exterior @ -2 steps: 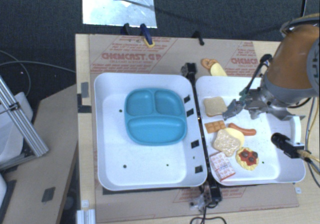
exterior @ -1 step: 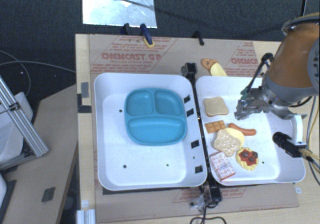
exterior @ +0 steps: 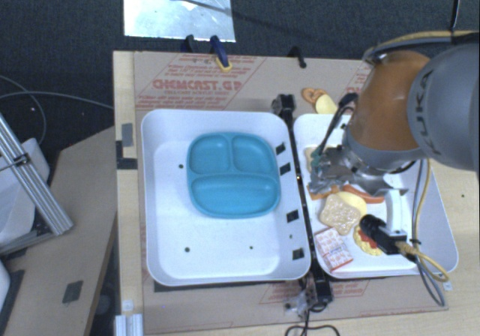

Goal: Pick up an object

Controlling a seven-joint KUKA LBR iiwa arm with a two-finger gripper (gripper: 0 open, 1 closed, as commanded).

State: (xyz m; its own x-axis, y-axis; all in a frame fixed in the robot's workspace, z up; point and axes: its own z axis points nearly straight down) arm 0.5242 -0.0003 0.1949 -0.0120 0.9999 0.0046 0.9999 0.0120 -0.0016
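Looming closest to the lens, grey arm (exterior: 420, 113) with orange band, bent down over the right bin (exterior: 439, 248).
Gripper (exterior: 328, 171) buried in the clutter at that bin's left side; finger spread impossible to tell, nothing visibly clamped. Likely target just beneath: orange strip (exterior: 352, 193), long axis roughly left-right, tilting slightly down to the right. Just beside it a tan cracker-like piece (exterior: 340, 214), then a red-and-white card (exterior: 333, 247) nearer the front. Left bin (exterior: 161, 199) bearing a blue divided plate (exterior: 231, 175), well apart, probably just parked.

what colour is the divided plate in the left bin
Light blue, a solid turquoise shade with three compartments. The divided plate shows best in the camera view.
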